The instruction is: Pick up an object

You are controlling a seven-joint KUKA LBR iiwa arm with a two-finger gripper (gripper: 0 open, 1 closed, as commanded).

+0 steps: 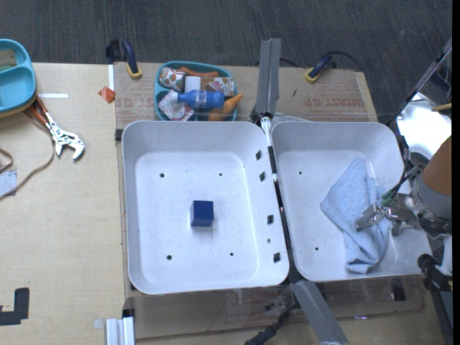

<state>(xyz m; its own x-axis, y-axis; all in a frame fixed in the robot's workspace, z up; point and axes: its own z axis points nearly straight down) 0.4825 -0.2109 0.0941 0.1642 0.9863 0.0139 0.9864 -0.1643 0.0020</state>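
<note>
Overhead, two white bins side by side. Blue cube [203,213] alone in left bin [144,149]. Pale blue cloth [356,210] crumpled in right bin [316,149]. Gripper [379,216] low at cloth's right edge, fingers nearly closed, pinching fold. Advice: confirm fabric trapped, then lift straight up slowly, avoiding bin wall.
</note>
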